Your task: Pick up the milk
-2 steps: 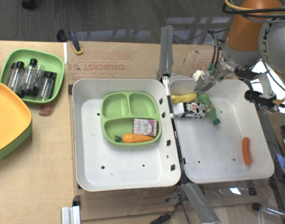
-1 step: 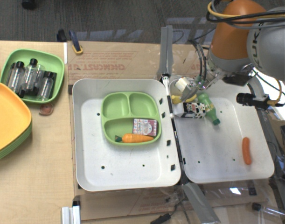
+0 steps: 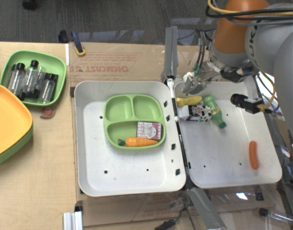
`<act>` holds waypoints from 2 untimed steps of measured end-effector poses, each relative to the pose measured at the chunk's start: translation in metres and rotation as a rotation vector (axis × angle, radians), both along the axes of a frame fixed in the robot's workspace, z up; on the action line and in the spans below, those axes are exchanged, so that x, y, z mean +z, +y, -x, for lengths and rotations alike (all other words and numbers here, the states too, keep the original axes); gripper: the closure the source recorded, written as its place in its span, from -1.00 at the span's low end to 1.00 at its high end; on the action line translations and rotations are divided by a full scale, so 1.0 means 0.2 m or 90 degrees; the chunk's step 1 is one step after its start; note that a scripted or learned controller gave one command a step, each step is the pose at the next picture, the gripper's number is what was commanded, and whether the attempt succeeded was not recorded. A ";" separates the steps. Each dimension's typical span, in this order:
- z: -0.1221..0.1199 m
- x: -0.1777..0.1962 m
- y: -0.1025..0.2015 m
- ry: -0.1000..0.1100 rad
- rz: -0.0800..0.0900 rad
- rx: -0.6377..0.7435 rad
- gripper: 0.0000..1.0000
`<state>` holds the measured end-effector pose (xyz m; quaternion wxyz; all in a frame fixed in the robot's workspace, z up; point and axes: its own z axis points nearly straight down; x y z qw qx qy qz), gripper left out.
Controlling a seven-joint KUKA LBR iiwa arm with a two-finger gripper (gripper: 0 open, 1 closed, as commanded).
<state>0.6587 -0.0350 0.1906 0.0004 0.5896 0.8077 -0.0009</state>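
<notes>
2 white bins sit on a brown bench [image 3: 112, 63] above grey carpet. The milk [image 3: 198, 112] lies on its side at the right bin's [image 3: 232, 166] top-left corner, touching a banana [image 3: 189, 100] and a green bottle [image 3: 214, 110]. The gripper [image 3: 192, 84] hangs just above them; whether it is spread, I cannot tell. That bin's lower floor is open.

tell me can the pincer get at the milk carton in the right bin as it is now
Probably yes: the pincer hangs just above the milk carton, whose top is uncovered. But a banana and green bottle crowd it closely.
</notes>
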 end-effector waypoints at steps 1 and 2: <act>0.00 0.00 -0.22 -0.001 0.000 0.196 1.00; 0.11 -0.33 -0.40 -0.005 0.001 0.292 1.00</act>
